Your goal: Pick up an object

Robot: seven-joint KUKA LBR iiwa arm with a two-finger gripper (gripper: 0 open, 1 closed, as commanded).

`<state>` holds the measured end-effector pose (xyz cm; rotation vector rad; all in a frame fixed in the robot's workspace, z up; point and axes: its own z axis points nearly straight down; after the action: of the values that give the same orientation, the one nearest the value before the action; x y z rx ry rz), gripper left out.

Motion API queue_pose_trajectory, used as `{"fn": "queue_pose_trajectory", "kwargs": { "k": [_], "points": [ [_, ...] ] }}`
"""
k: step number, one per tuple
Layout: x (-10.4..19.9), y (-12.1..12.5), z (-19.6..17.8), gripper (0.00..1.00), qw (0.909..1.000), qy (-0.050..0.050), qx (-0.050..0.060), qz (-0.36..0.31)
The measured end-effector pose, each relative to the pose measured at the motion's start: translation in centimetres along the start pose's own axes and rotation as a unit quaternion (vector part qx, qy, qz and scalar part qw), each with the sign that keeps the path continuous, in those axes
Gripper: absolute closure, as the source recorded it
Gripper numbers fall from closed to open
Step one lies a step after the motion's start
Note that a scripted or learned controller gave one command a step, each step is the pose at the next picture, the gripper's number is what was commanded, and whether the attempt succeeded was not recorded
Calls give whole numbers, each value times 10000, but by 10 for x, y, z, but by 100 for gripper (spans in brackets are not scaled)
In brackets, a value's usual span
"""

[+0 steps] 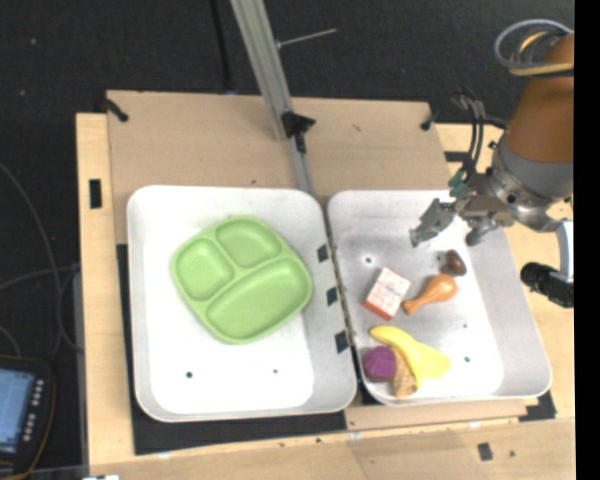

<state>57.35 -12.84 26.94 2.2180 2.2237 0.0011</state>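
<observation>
Two bins (180, 388) sit side by side; toys cluster in the right one, where the fingers (450, 224) hover spread and empty, apparently poised to descend.

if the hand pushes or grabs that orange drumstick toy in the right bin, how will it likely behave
The drumstick looks like smooth moulded plastic, so probably stiff, light and a bit slippery. Its rounded bulb and thin handle suggest it may pivot or roll when pushed. The hand hovers above it.

Two shallow white bins (160, 268) (500, 358) are sitting side by side. One green divided plastic plate (242, 278) is lying in the left bin. Five small toy food items (410, 318) are lying in the right bin.
</observation>
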Motion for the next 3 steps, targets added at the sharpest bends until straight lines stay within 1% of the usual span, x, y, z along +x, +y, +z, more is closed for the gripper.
{"fn": "queue_pose_trajectory", "kwargs": {
  "k": [1, 2, 3],
  "points": [
    [0, 0, 0, 0, 10000, 1, -2, 4],
    [1, 2, 43, 0, 10000, -6, 19, 15],
    [-8, 4, 102, 0, 10000, -7, 26, 17]
  ]
}}
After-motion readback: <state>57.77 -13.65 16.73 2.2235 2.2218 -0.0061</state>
